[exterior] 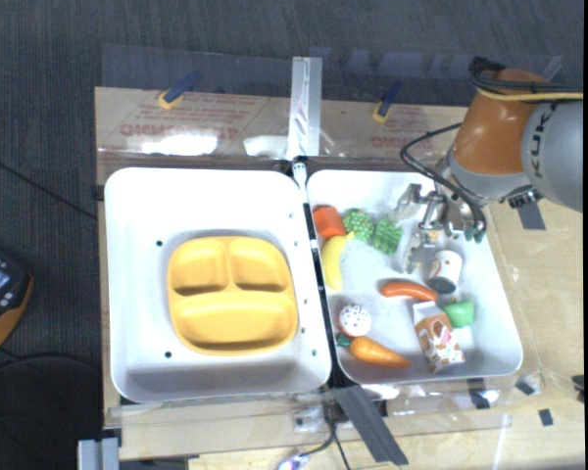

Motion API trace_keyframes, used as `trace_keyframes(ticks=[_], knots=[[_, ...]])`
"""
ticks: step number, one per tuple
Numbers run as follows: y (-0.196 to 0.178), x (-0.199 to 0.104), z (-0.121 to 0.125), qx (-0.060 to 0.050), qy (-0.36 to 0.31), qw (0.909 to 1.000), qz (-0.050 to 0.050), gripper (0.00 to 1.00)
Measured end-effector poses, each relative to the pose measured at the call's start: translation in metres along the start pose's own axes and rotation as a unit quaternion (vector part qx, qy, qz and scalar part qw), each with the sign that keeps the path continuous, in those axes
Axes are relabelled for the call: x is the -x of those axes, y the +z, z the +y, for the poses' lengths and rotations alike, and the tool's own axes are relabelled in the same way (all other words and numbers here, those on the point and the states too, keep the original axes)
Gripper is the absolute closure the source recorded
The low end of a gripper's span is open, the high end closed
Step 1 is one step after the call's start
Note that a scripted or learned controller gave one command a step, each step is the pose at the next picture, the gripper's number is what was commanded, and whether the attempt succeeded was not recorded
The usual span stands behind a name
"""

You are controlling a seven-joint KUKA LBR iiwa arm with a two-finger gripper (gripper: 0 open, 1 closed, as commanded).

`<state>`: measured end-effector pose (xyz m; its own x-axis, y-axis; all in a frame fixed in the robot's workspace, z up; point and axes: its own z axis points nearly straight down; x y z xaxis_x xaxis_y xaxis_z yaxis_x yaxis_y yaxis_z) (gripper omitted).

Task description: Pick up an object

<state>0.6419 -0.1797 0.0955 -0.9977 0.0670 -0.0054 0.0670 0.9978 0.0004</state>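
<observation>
Left shallow white plastic bin (127, 262): one yellow moulded plastic tray with three compartments (233, 292), lying flat near the centre. Right shallow white plastic bin (505, 346), contents from its left wall rightward: red-orange rounded toy vegetable (325, 220) at 10 o'clock; yellow toy banana (331, 260) at 9 o'clock, just beneath it; white speckled egg-shaped toy (354, 318) at 8 o'clock; orange toy carrot (375, 352) at 7 o'clock; two green knobbly toy vegetables (370, 229) at 11 o'clock; orange-red toy sausage (408, 289) at the centre; small printed carton (438, 341) at 5 o'clock; small green rounded piece (461, 312) at 4 o'clock. Metal two-finger gripper (421, 243): at 12 o'clock over this bin, just right of the green pair, above the sausage; wide or narrow cannot be told.
</observation>
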Motion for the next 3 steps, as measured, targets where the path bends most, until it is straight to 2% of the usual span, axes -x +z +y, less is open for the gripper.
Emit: trace_keyframes(ticks=[1,2,3], knots=[[0.005,-0.085,-0.002,0.0,0.045,0.999,-0.002,0.0],[0.003,-0.151,-0.037,-0.002,0.055,0.9985,-0.005,0.0],[0.004,-0.133,0.002,-0.003,0.031,0.9995,-0.005,0.0]])
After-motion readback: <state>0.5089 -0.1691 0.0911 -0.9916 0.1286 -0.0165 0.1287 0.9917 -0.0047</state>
